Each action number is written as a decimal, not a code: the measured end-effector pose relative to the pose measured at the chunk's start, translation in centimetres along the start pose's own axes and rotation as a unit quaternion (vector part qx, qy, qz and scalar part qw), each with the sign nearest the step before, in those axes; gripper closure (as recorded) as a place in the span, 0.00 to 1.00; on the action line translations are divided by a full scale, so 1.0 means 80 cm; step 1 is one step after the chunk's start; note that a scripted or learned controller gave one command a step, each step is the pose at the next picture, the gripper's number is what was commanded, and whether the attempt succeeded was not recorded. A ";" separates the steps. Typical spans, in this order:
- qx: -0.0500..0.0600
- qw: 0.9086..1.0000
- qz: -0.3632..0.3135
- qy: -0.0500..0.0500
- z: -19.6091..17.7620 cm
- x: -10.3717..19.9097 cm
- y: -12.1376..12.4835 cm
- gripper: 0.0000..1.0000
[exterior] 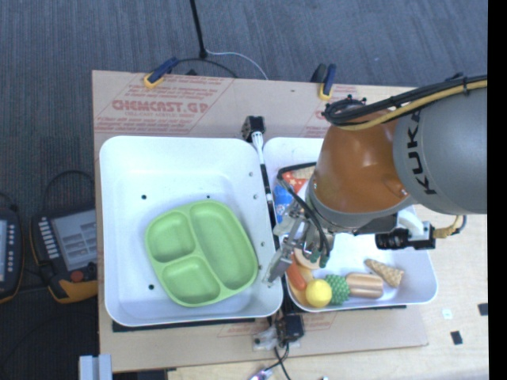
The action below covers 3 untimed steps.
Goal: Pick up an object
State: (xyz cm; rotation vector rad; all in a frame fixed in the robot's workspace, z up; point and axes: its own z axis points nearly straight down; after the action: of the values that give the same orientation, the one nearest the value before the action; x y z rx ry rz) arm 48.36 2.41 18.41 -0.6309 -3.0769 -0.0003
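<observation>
The gripper hung low over the right bin's crowded near-left corner; its opening couldn't be told. Among the packed toys, the lemon might have squirted aside.

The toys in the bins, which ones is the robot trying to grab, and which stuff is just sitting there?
For the job:
tool
yellow lemon
hot dog
green bumpy toy
toast wedge

Just lying about:
green divided plate
left bin
handheld controller
</observation>
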 end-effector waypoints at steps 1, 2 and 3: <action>0.000 1.000 0.000 0.000 0.000 0.000 0.000 0.00; 0.000 1.000 0.000 0.000 0.000 0.000 0.000 0.00; 0.000 1.000 0.000 0.000 0.000 0.000 0.000 0.00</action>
State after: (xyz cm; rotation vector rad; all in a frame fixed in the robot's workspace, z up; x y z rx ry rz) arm 48.36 2.41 18.41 -0.6308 -3.0769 -0.0003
